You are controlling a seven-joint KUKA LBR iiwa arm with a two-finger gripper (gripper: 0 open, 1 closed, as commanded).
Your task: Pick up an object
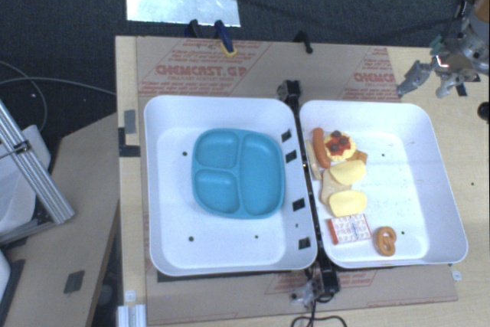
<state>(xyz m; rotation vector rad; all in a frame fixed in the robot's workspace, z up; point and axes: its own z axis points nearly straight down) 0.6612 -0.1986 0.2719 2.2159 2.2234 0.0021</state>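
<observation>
So the claw is hanging up at the top right, above the far corner of the right bin and off over the surface, with its two fingers spread apart and nothing between them. All the stuff to grab is bunched along the left side of that bin: a hot dog, a little pizza-looking thing, a couple of pale yellow pieces, a red and white card and a pretzel nearer the front. The left bin just has a blue divided plate.

Honestly the clutter is what worries me. The hot dog, pizza and yellow bits are touching or overlapping, so a drop there could nudge two at once or wedge a finger on top of one. They also sit right by the divider wall, so a finger could clip it. The card looks flat, probably hard to pinch. Pretzel looks like the safest bet since it stands apart.
</observation>
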